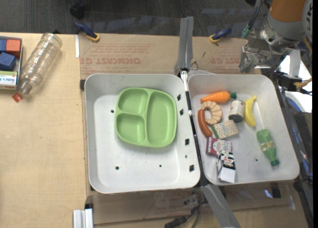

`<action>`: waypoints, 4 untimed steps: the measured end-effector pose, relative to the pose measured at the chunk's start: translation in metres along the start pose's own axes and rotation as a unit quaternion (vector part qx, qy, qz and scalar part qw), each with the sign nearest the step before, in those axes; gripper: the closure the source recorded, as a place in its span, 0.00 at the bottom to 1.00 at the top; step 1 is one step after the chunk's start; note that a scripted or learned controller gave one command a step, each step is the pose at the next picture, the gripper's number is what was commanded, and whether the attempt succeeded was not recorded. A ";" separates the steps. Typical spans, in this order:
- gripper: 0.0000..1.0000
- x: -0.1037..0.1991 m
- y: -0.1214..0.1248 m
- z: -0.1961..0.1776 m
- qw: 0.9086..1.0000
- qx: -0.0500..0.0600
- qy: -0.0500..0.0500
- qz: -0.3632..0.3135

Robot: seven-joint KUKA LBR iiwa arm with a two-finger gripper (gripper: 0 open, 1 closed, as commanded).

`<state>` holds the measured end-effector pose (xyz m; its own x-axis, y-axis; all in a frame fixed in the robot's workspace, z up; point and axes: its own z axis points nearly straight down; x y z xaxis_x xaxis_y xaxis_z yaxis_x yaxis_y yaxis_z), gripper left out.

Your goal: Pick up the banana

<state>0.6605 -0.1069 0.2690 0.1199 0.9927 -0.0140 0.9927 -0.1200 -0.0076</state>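
Banana [250, 111] lies in the right bin [285, 122], near its far right side, and nothing is touching it. There is one banana.

Closest to us in that bin are two small packets [223, 155] with pictures on them. One green bottle [267, 146] lies to their right, just past the banana's near tip. Farther in are one speckled square sponge [227, 129], one red sausage [203, 122] and one tan ring-shaped toy [214, 112]. One little jar [236, 111] sits just left of the banana. One orange carrot [217, 97] lies farthest back.

The left bin [99, 137] holds one green plate [146, 117] with three parts.

On the surface [39, 147] to the far left lie one clear plastic bottle [38, 61] and one box of blocks [10, 59].

Two clamps [87, 32] with yellow tips grip the far edge of the brown board.

The end effector [252, 59] hangs past the far rim of the right bin, well apart from the banana. I cannot tell if it is open or closed.
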 end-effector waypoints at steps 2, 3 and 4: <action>1.00 -0.001 0.000 -0.016 1.000 0.002 -0.001 -0.002; 1.00 0.034 -0.006 0.022 0.990 -0.004 0.006 -0.142; 1.00 0.032 -0.005 0.013 0.990 -0.004 0.006 -0.140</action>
<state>0.6591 -0.0746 0.2556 -0.1603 0.9871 -0.0012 0.9871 0.1603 -0.0020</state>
